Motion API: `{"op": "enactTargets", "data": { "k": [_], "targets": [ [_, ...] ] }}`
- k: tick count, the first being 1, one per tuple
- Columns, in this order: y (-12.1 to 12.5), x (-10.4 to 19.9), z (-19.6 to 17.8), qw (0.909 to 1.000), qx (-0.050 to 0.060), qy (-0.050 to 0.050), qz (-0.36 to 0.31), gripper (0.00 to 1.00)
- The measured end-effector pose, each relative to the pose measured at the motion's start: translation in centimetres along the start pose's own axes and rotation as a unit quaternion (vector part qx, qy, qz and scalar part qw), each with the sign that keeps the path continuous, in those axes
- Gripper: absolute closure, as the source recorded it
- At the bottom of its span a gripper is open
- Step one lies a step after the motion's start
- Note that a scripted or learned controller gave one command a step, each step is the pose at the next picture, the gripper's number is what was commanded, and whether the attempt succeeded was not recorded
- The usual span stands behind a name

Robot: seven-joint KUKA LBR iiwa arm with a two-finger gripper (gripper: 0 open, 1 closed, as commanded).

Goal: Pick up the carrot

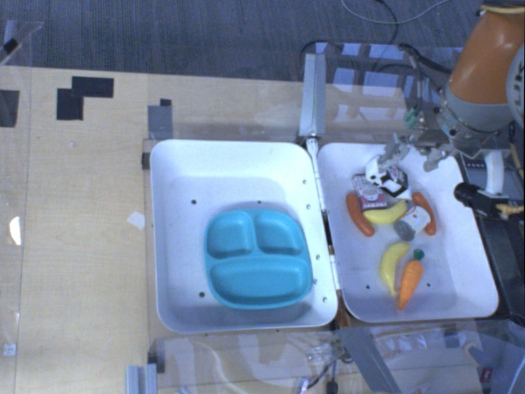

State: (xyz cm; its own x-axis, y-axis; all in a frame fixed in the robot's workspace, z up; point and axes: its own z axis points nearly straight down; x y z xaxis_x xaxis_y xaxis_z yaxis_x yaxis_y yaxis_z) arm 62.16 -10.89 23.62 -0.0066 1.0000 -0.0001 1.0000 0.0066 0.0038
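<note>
Reaching in from the right, the grey arm's claw (385,173) hangs over the right white bin (459,302), its grip unreadable; the tapered orange carrot (409,280) lies well below it.

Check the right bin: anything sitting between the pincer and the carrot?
Yes. The pincer hovers at the bin's far end; the orange carrot with the green top lies at the near end. Between them lie a yellow banana, a small grey block and a second yellow fruit touching the carrot's left side.
</note>
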Motion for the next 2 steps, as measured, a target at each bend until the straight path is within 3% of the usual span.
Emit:
{"op": "enactTargets", "data": {
  "k": [1,2],
  "targets": [
    [-1.6,-5.2,11.9,0.9916,-0.003,-0.001,-0.130,0.00],
    [-8.9,-8.2,13.8,0.9900,-0.013,-0.010,-0.140,0.00]
  ]
}}
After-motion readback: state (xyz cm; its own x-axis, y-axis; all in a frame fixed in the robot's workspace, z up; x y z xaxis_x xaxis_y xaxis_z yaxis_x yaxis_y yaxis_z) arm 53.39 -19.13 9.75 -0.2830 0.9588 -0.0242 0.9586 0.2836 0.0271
